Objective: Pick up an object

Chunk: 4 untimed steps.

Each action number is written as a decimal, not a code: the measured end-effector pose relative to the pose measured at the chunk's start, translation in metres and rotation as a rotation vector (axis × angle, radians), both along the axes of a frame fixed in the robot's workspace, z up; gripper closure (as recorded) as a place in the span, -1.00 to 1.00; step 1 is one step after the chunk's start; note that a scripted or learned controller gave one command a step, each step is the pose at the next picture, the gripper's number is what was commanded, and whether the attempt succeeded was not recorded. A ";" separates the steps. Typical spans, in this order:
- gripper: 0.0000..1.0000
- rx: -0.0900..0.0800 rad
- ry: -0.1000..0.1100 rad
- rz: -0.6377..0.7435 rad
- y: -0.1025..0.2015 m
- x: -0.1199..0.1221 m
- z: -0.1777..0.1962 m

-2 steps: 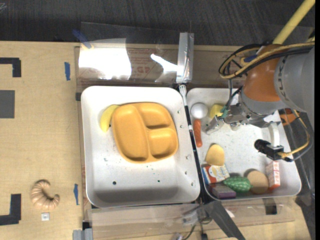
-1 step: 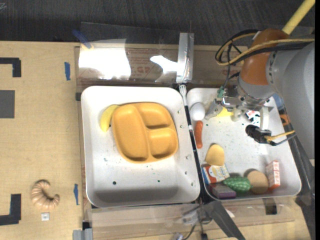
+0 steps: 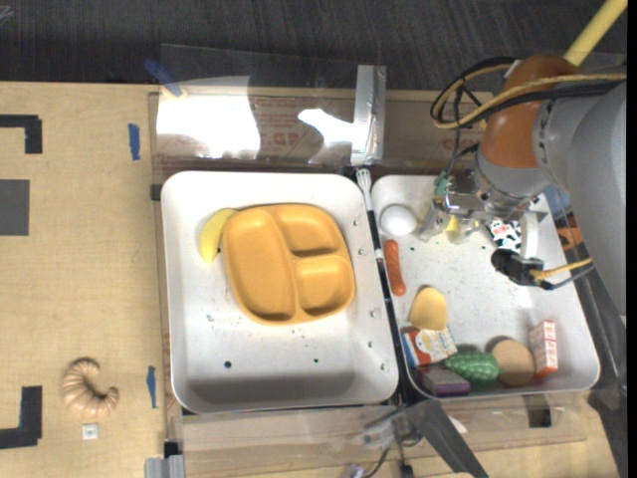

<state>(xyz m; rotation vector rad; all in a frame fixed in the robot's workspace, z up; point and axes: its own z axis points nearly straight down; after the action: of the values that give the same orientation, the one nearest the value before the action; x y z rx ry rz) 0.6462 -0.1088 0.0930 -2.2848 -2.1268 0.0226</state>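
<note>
A: State the contents of the right bin [image 3: 572,352].
B: White ball [image 3: 397,219] at far-left corner. Orange stick [image 3: 395,268] along left wall. Yellow wedge [image 3: 429,309] mid-bin.
A: Near wall?
B: Carton [image 3: 431,346], purple block [image 3: 445,384], green piece [image 3: 473,367], tan ball [image 3: 514,360], upright box [image 3: 543,348], closely grouped.

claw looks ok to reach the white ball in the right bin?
Probably yes. The white ball lies uncovered in the right bin, just beside the claw, with nothing on top of it.
</note>
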 end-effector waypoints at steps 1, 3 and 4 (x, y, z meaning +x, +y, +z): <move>1.00 -0.002 -0.030 0.022 0.090 0.022 0.095; -1.00 -0.007 -0.023 -0.061 0.036 0.020 0.090; -1.00 -0.007 -0.016 -0.180 0.049 -0.004 0.090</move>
<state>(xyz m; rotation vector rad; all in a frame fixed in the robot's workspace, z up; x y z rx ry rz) 0.6424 -0.0594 0.1831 -2.4782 -1.9223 0.0079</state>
